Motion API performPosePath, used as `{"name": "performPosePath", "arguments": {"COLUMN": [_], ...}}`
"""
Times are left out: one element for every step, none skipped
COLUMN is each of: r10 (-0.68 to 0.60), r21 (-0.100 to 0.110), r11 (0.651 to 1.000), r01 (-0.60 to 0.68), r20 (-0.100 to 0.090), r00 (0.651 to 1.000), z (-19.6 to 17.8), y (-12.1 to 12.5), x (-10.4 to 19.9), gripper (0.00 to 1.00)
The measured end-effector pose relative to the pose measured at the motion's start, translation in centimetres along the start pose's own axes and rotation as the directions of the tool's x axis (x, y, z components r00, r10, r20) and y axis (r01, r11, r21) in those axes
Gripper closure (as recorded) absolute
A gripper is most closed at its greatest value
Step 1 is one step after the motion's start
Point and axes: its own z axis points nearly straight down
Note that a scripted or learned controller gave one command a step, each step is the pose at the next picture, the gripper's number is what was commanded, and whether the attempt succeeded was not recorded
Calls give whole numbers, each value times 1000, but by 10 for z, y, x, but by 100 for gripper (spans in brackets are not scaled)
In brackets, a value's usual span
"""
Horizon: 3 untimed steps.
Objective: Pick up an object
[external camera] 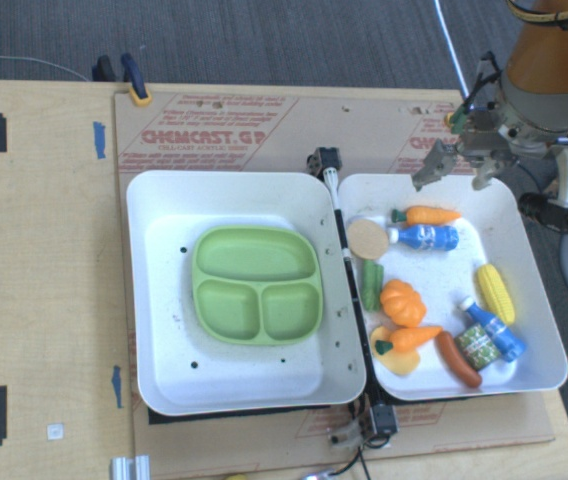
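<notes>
gripper (454, 166) hovers w/ fingers spread, nothing between them, above the far rim of right bin (534, 268), prob staged for a drop onto the toys. candidates all in that bin: 2 carrots, 2 bottles, 1 corn (495, 292), 1 pumpkin (403, 303), 1 sausage. left bin (154, 268): 1 green tray (257, 284)

The arm's tool (457, 171), fingers spread apart and holding nothing, hangs over the right bin's (536, 268) far edge.
</notes>
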Motion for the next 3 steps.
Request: {"name": "performPosePath", "arguments": {"r10": [2, 2, 2], "r21": [0, -5, -10], "r11": [1000, 1000, 1000], "r01": [-2, -2, -1], "r20": [0, 1, 2], "r00": [1000, 1000, 1000], "z": [159, 172, 172], "y": [-29, -108, -148], "x": [-33, 3, 9], "gripper": [0, 0, 0]}}
